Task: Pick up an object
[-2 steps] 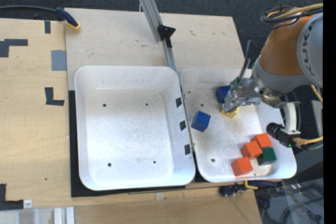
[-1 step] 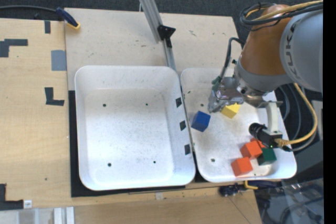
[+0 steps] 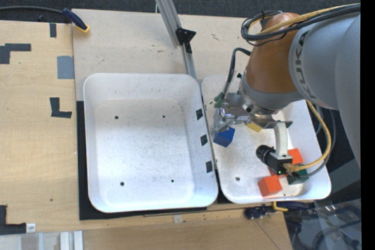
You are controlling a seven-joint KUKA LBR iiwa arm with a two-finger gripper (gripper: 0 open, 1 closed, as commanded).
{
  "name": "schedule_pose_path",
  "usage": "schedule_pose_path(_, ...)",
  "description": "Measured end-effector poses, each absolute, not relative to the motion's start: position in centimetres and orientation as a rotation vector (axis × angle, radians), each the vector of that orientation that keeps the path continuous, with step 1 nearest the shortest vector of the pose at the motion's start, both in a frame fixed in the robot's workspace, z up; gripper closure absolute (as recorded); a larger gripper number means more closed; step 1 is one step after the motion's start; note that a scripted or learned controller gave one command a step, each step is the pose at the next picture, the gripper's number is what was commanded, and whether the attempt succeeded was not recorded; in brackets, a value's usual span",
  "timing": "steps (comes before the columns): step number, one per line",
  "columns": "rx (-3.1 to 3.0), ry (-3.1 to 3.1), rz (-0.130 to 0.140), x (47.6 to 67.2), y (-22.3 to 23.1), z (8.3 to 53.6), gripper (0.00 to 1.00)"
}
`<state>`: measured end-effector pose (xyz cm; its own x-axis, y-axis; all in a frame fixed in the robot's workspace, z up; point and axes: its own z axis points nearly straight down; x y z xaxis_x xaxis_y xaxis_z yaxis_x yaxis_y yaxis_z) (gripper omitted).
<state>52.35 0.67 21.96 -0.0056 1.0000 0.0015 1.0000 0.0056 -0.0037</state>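
My gripper (image 3: 222,120) hangs over the left part of the right bin (image 3: 246,187), close to the wall it shares with the left bin. A blue block (image 3: 224,137) sits directly below the gripper's tip and touches or nearly touches it. I cannot tell whether the block is gripped or resting on the bin floor. An orange block (image 3: 269,185) lies near the bin's front edge. A second orange piece (image 3: 295,156) lies further right, with a small green piece (image 3: 302,173) beside it. A yellow piece (image 3: 254,125) peeks out from under the wrist.
The left bin (image 3: 94,126) stands beside the right one, their walls touching. A slanted metal pole (image 3: 167,3) runs from the top down to the bins' back edge. The arm's grey and orange body (image 3: 275,61) covers the back of the right bin.
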Motion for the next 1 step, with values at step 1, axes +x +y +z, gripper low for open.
schedule_pose_path(1,-2.211,-2.229,-0.002,51.64,6.31,23.27,1.00)
